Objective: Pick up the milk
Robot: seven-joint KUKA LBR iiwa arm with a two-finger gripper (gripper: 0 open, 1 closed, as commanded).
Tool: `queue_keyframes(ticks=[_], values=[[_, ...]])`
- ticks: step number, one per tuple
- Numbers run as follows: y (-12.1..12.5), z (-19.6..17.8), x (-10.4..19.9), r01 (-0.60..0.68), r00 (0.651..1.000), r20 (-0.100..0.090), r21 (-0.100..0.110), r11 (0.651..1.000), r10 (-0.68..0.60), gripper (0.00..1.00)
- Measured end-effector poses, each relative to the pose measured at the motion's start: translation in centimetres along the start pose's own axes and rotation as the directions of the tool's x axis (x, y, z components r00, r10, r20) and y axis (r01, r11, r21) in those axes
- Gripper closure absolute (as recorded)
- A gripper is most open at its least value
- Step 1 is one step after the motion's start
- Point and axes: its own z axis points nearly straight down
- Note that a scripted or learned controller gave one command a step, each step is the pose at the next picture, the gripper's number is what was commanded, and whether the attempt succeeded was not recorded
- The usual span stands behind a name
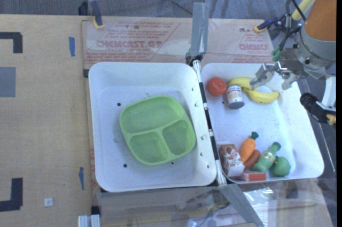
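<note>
Nothing is held yet: the gripper (273, 75) is seen open above the banana (260, 93), well apart from the milk (231, 159), which is left lying at the bin's (312, 166) near edge.

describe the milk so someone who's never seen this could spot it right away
Look in the right white bin, at its near edge beside the divider. The milk carton stands there, left of the carrot. It is the one boxy item, white and reddish-brown, among rounded toy foods.
</note>
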Motion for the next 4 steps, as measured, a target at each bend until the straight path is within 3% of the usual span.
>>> queue_keyframes(ticks=[1,2,3,4], values=[[1.9,1.6,4.2,-0.001,1.000,0.000,0.001,1.000,0.001,0.00],[-1.6,9.4,1.5,0.250,0.968,0.000,0.000,0.968,-0.250,0.00],[-8.7,18.0,0.8,0.377,0.926,0.001,-0.002,0.926,-0.377,0.00],[-1.4,19.0,-1.8,0.154,0.988,0.005,-0.011,0.988,-0.154,0.00]])
